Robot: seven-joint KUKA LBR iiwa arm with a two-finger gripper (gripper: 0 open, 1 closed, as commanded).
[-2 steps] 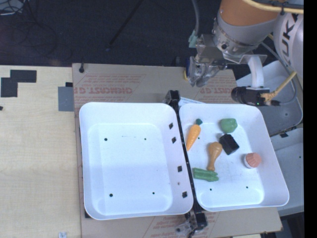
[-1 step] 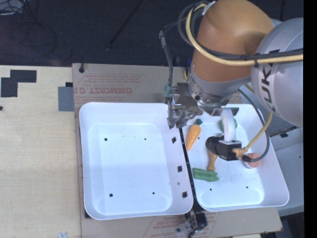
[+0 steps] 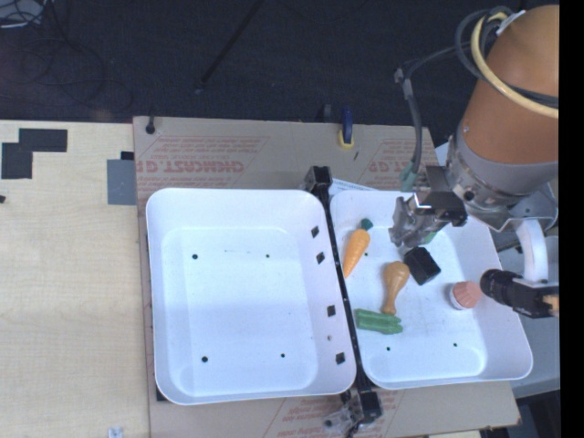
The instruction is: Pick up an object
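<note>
Left bin (image 3: 173, 245) open — toys crowding right bin (image 3: 493, 359)

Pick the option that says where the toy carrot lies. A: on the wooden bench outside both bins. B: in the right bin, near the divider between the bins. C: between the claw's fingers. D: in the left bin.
B: the carrot lies on the floor of the right bin, close to the divider, apart from the claw.
</note>
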